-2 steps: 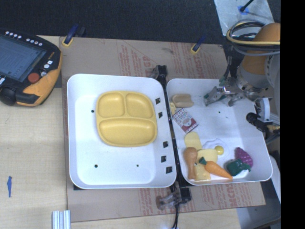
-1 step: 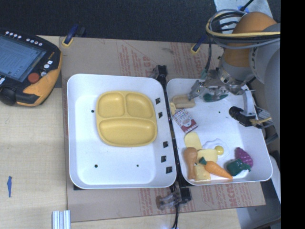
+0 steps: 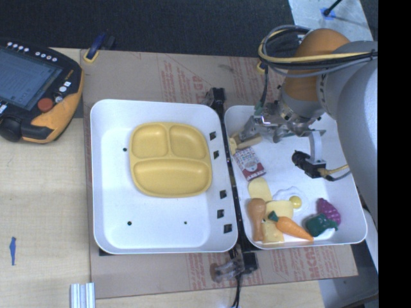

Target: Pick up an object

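Observation:
The right bin (image 3: 286,164) holds several toy foods. A small red-and-white box (image 3: 249,163) lies near its left wall. Toward the front are a yellow cheese-like piece (image 3: 259,188), a brown piece (image 3: 257,211), an orange carrot (image 3: 292,228), a purple grape bunch (image 3: 328,210) and a dark green piece (image 3: 316,225). My gripper (image 3: 247,136) hangs low over the bin's back left corner, just behind the red-and-white box. I see nothing held in it. The arm's grey body and orange band (image 3: 318,50) cover the bin's back right part.
A yellow divided plate (image 3: 170,158) lies in the left bin (image 3: 109,197). A teach pendant (image 3: 32,98) rests on the bench at the far left. Black clips (image 3: 224,191) line the wall between the bins. A black cable (image 3: 318,167) loops over the right bin.

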Controlling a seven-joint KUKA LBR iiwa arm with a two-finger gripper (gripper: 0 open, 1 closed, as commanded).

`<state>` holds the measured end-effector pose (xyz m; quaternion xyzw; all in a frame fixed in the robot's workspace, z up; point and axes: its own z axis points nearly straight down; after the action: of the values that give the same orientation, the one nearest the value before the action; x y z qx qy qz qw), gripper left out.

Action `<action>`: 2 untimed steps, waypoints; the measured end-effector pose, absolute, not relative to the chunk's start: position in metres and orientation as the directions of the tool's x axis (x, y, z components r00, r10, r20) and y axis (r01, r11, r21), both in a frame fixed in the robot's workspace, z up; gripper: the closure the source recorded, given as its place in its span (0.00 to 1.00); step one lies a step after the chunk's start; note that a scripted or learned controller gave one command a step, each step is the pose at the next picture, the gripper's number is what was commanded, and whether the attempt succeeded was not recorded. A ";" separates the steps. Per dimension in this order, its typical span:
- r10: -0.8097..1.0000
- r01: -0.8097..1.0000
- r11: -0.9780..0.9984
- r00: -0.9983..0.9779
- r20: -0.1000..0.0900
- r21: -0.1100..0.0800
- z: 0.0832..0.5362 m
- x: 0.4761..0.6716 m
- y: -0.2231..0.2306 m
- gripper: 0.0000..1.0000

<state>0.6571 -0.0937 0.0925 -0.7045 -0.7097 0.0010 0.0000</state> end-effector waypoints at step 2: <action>1.000 1.000 -0.002 0.003 0.002 -0.002 0.093 0.656 -0.189 0.00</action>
<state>0.6559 -0.1887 0.0932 -0.7080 -0.7062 0.0000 0.0017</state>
